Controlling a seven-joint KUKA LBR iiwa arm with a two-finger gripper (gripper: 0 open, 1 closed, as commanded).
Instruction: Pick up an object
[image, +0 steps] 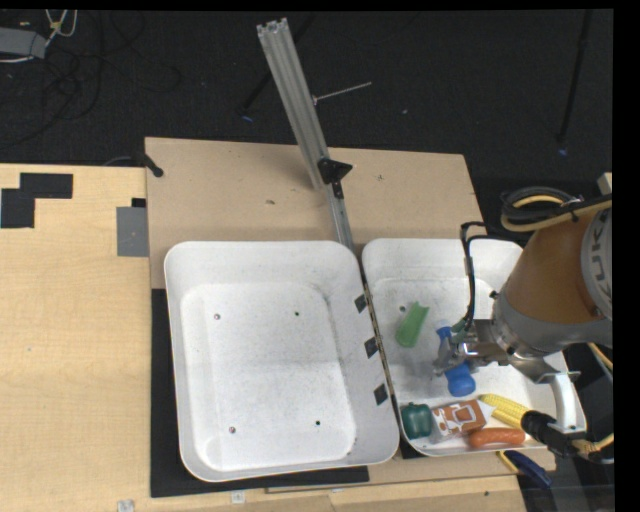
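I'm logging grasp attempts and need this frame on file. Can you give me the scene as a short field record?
arm: reaching in over the right bin
gripper: low in the right bin, beside a blue object
fingers: cannot tell
right bin items: green block, blue object, yellow item, orange item, green-and-orange packet near front edge
left bin: white, shallow

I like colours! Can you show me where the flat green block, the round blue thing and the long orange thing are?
Flat green block (411, 326), camera view: middle of its top face.
Round blue thing (460, 383), camera view: its rounded lower end.
Long orange thing (495, 438), camera view: middle of its length.
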